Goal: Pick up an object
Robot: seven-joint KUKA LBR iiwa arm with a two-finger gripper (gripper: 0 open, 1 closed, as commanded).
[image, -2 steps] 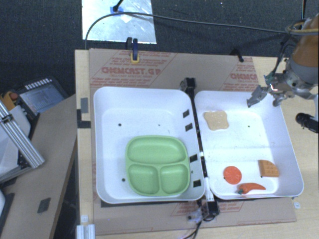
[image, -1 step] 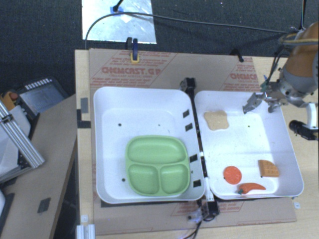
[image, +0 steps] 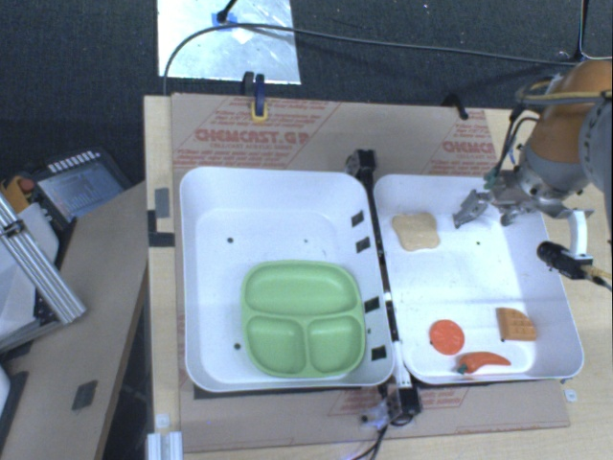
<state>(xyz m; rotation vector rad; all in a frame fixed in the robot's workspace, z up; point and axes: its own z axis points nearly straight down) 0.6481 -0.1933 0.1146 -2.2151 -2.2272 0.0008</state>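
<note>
My gripper [image: 487, 209] hangs over the back of the right bin [image: 546, 286], open, with nothing between its fingers. A pale beige bread slice [image: 415, 230] lies just to the left of it, a little nearer the camera, and apart from the fingers. Toward the bin's front lie a red round slice [image: 446, 336], an orange-red chilli-shaped piece [image: 484, 360] and a brown waffle square [image: 516, 324].
The left bin [image: 211, 257] holds a green three-compartment plate [image: 304, 316]. A black divider with clips [image: 375, 257] runs between the bins. The arm's orange band and grey wrist [image: 565, 123] sit above the right bin's far corner. A black cable fitting [image: 560, 257] hangs at the right rim.
</note>
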